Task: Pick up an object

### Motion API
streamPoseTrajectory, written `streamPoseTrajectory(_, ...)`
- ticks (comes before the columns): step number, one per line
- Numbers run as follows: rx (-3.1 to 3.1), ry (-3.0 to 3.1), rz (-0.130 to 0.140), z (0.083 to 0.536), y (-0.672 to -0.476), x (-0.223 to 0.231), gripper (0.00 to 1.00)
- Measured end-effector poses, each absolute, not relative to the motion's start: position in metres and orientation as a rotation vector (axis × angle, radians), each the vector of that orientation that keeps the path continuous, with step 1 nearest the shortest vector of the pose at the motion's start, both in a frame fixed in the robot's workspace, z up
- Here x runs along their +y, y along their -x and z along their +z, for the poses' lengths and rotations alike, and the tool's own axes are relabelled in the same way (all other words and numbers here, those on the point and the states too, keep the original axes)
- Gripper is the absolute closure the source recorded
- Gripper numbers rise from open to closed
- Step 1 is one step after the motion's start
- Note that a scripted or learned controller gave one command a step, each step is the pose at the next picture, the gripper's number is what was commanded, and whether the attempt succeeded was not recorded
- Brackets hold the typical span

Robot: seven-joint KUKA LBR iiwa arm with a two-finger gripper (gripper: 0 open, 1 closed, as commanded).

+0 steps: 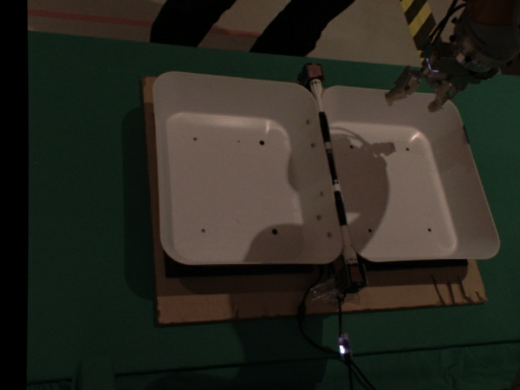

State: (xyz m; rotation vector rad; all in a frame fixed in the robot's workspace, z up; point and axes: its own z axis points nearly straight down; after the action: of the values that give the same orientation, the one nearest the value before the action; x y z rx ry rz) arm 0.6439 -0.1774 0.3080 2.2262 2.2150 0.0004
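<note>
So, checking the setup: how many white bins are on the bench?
2: one shallow white plastic bin on the view's left, the other on its right, side by side, below the hand.

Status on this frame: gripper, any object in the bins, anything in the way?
Two-finger gripper open, nothing between its fingers, above the far rim of the right shallow white bin. No pickable object seen in it or in the left shallow white bin. Nothing in the way.
</note>
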Motion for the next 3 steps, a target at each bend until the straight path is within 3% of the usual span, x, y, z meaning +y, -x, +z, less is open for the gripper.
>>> streamPoseTrajectory(1,2.215,-2.226,0.000,0.308,-0.644,-0.177,0.00)
streamPoseTrajectory(3,2.217,-2.227,-0.005,0.204,-0.645,-0.173,0.00)
